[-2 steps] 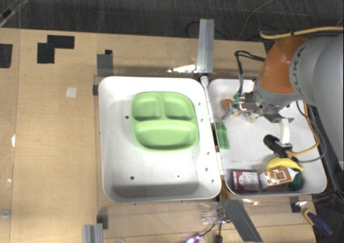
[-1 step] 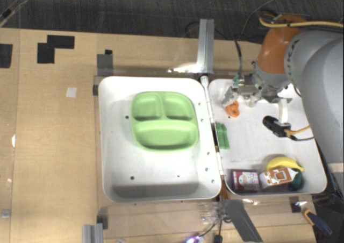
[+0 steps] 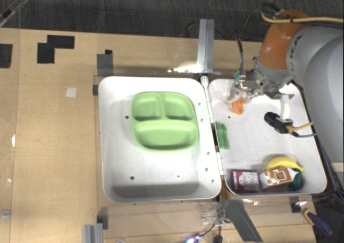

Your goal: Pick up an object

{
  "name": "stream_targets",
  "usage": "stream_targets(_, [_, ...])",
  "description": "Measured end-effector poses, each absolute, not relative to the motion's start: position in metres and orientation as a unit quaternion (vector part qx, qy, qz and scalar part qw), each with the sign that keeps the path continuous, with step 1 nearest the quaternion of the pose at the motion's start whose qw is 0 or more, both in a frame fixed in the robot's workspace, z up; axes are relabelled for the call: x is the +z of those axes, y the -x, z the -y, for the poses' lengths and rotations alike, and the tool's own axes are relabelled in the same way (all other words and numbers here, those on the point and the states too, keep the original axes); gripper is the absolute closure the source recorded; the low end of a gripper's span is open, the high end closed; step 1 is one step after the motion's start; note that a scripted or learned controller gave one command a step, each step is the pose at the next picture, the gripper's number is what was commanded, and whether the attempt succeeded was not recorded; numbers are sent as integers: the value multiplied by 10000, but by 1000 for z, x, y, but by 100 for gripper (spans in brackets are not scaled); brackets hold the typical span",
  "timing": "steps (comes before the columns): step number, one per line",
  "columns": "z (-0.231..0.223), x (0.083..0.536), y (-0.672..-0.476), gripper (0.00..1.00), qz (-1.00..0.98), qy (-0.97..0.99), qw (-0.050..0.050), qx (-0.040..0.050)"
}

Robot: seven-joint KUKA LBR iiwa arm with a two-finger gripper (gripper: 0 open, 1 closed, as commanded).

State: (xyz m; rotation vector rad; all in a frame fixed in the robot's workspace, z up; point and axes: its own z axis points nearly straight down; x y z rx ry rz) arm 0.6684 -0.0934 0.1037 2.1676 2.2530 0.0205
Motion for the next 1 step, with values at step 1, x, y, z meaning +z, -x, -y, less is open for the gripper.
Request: stream_targets(1, [13, 187, -670, 100, -7100, -7042, 22, 30])
